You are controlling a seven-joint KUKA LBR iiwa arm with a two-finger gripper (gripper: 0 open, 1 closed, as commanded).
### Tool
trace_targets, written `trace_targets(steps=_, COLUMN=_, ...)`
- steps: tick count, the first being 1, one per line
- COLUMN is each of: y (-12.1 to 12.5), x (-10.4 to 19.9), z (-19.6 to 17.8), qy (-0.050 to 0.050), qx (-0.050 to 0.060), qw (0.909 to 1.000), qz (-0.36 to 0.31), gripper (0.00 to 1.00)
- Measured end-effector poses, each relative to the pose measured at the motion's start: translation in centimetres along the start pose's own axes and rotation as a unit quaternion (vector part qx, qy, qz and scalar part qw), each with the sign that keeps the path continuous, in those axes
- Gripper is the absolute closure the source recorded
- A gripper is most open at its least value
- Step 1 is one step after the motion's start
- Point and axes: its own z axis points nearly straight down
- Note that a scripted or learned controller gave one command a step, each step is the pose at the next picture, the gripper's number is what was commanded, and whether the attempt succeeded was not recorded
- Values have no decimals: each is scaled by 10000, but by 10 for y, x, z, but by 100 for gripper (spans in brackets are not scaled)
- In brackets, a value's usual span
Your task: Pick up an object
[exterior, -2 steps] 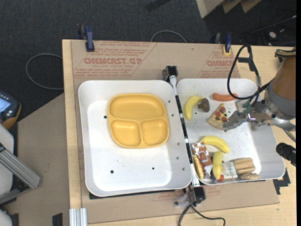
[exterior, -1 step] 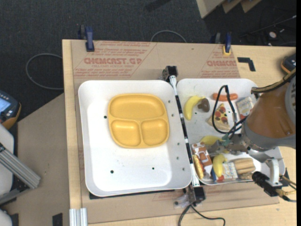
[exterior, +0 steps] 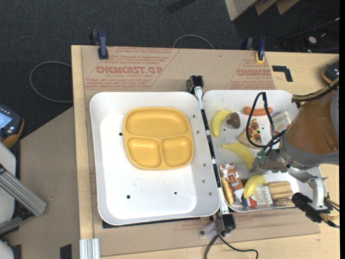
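The arm reached from the right over the right bin (exterior: 215,99), its gripper (exterior: 265,163) low among toy food, beside a banana (exterior: 240,152); its state could not be told. A yellow divided tray (exterior: 159,137) lay in the left bin (exterior: 108,161).

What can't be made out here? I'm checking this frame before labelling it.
- Gripper: camera view; the arm's wrist covers it, so open or shut is unclear.
- Right bin: its right part lies under the arm.
- Snack packs at the bin's lower left: print too small to read.
- Brown item beside the upper banana: too small to identify.
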Motion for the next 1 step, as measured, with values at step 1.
trace_targets(steps=1, y=0, x=0, z=1, qy=3, qx=6, qw=10000, qz=-1, gripper=0)
